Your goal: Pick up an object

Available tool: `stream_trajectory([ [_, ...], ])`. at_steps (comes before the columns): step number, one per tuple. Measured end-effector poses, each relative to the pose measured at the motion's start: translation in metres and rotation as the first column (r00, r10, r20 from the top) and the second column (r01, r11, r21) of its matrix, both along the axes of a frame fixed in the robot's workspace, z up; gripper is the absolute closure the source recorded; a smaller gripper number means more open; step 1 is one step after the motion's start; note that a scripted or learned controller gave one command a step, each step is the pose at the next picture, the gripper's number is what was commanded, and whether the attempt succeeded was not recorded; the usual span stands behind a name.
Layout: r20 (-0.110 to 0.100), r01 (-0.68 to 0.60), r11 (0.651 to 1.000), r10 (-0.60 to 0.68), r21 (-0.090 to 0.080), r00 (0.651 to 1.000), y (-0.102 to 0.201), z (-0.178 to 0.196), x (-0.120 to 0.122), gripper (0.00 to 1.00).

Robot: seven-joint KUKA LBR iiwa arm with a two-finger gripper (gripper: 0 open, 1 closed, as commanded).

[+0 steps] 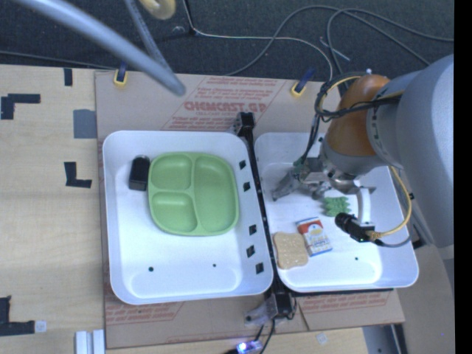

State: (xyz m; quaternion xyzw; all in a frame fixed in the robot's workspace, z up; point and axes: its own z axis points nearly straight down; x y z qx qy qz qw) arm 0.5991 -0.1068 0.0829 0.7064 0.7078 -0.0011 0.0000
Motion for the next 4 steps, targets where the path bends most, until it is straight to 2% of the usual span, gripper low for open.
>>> stream_trajectory([
  [1,0.003,-0.001,1.000,0.001,-0.001,1.000,0.000,0.013,0.001,1.00],
  [2,0.003,0.000,1.000,0.000,0.002,1.000,0.003,0.056,0.006,1.00],
  [3,0.005,0.001,1.000,-0.001,0.001,1.000,-0.002,0.118,0.006,1.00],
  [4,0.006,0.000,1.000,0.000,0.001,1.000,0.004,0.171,0.016,1.00],
])
